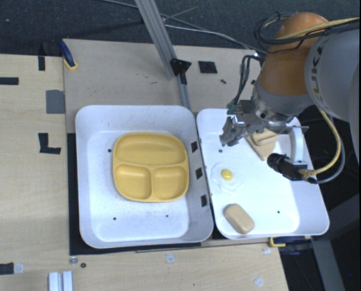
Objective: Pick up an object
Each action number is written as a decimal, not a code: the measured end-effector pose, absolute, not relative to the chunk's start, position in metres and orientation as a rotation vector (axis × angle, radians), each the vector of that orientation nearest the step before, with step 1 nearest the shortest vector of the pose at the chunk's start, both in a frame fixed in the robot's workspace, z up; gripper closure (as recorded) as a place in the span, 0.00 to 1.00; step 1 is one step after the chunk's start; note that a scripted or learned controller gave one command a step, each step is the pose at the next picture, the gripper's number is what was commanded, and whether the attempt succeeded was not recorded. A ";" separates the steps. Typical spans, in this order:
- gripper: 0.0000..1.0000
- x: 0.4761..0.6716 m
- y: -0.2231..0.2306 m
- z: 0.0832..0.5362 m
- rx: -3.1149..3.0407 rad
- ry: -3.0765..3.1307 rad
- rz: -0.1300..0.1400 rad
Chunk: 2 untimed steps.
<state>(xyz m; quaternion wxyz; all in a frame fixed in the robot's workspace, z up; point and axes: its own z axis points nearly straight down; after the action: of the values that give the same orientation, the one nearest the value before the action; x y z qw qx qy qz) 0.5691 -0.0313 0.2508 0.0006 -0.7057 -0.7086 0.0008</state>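
My gripper (234, 132) hangs over the far left part of the right bin (289, 223); I cannot tell how it stands. A fried egg toy (226, 176) lies just near of it, a tan bread roll (238, 217) nearer still. A yellow divided plate (150, 165) sits in the left bin (96, 223).

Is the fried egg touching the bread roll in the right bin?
Apart. The camera view shows the fried egg mid-bin and the bread roll nearer the front edge, with bare white bin floor plainly between them.
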 end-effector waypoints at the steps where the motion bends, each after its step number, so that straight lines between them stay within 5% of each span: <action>1: 1.00 0.588 0.015 0.253 -2.214 -2.228 -0.001; 2: 1.00 0.611 0.060 0.234 -2.215 -2.226 0.002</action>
<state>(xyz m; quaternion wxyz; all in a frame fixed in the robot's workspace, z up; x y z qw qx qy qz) 0.6108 0.0596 0.2341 0.0006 -0.7053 -0.7089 0.0006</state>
